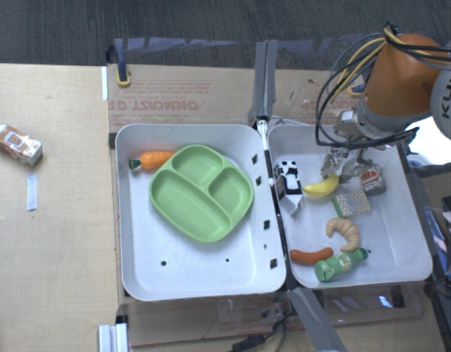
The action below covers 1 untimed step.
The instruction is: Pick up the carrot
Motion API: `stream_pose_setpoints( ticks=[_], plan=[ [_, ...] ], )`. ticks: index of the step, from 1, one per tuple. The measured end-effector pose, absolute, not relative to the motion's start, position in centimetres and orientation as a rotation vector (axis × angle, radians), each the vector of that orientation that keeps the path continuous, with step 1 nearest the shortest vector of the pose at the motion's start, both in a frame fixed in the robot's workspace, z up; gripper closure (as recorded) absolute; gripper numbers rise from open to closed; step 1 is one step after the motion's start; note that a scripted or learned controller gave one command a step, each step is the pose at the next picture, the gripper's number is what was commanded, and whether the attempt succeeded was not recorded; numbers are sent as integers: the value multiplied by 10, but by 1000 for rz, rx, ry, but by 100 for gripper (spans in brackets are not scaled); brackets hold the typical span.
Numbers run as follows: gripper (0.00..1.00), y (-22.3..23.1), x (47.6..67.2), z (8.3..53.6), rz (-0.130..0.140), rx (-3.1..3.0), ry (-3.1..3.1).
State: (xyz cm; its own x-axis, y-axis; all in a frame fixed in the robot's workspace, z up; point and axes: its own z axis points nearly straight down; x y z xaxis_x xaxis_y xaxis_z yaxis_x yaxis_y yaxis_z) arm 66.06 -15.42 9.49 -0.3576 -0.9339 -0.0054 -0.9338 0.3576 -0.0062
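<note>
Far left of counter (49,270): I've got a small orange-and-white carton (18,144) lying there, with a little pale strip (31,193) just below it, both well clear of the bins.

Left bin (137,270): the carrot (152,160) is in here, up in the back-left corner, lying flat with its green end pointing left. Nothing on top of it.

Beside the carrot: a green divided plate (202,193) takes up the middle of that bin. Its back-left rim sits right next to the carrot's orange tip, maybe touching, I can't really say from this angle.

Divider: a grey rail (265,86) runs between the two bins.

Right bin (412,262): pretty cluttered. Black-and-white toy (287,176) near the left wall, a banana (321,188) next to it, a checkered green block (351,204), a croissant (345,232), a red sausage (311,255) and a green bottle (339,264) lying on its side at the front. There's also a small brownish packet (372,180) further right.

Arm (401,79): I see it reaching in from the right, orange section over the back of the right bin.

Hand (345,166): down in the right bin just above the banana, well apart from the carrot. I honestly can't tell how far it's spread or whether it's got anything.
</note>
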Motion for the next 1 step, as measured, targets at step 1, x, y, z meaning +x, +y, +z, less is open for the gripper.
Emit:
stream_pose_setpoints(
  ticks=[1],
  plan=[
    [100,-147,660,197,-1,-2039,2381]
  ],
)
